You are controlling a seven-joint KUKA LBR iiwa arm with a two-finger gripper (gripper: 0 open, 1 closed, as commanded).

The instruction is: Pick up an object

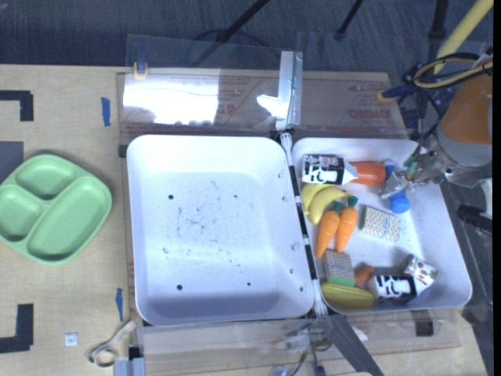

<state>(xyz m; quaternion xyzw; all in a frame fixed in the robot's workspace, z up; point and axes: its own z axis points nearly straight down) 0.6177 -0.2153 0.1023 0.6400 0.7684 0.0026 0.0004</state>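
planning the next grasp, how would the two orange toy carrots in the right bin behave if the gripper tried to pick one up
The two orange toy carrots look like smooth plastic, so probably light and stiff but slippery. Their tapered shape may let fingers slide toward the tip. They lie against the yellow toy bananas, so a nudge would likely shift both or roll a carrot.

Two bins side by side on worktop (pixel 63 92): left bin (pixel 211 151), right bin (pixel 446 233) holds toys; tray (pixel 51 207) far left.
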